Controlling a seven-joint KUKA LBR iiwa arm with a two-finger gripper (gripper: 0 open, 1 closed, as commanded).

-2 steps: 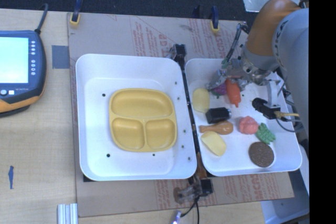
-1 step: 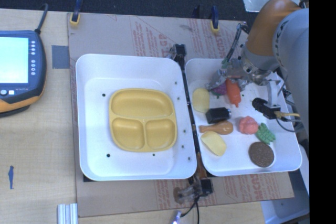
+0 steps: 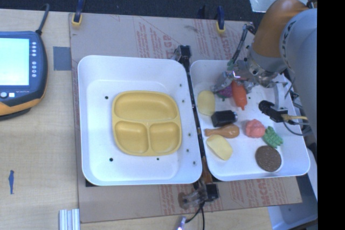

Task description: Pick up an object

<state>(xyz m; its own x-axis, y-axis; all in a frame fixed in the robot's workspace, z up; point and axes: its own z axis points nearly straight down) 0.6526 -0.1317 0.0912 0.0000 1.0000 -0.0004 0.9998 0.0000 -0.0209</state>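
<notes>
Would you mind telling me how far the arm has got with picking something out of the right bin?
Done: the arm has reached into the right bin, and its tool is down at the bin's far end, right by the orange carrot. In hand: nothing visibly; whether the tool grips the carrot cannot be told. Left: securing and lifting an item. The pink piece, brown disc and drumstick lie on the bin floor.

Left bin: the yellow divided plate fills its middle; bare white floor all round it.
Right bin: crowded with small food toys; narrow gaps between them.
Right bin, far corner: taken up by the arm and pincer, beside the carrot.
Right bin, near edge: a bare strip below the brown disc.
</notes>
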